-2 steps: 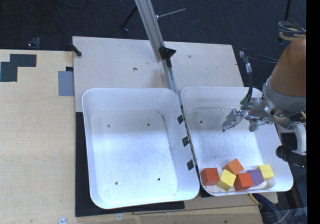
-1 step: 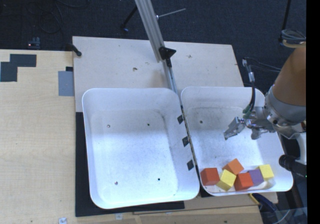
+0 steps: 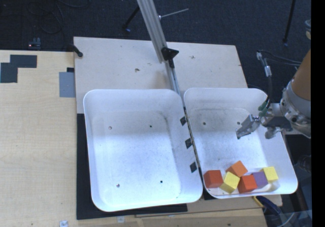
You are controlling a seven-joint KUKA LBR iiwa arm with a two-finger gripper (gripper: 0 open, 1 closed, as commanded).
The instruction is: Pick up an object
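White plastic is what you see most: two shallow bins side by side on the tabletop [image 3: 213,61], the left bin [image 3: 101,104] and the right bin [image 3: 254,96] meeting at a dark divider. Your blocks sit bunched in the right bin's near corner: a red block [image 3: 213,178], an orange block [image 3: 237,168], a yellow block [image 3: 230,182], a second red-orange block [image 3: 247,184], a purple block [image 3: 260,179] and a small yellow block [image 3: 270,173], most touching a neighbour. The gripper [image 3: 249,125] reaches in from the right edge, above the right bin's middle and well apart from the blocks. Its jaws hold nothing; you cannot tell from here whether they are spread or closed. No writing or label is readable anywhere.
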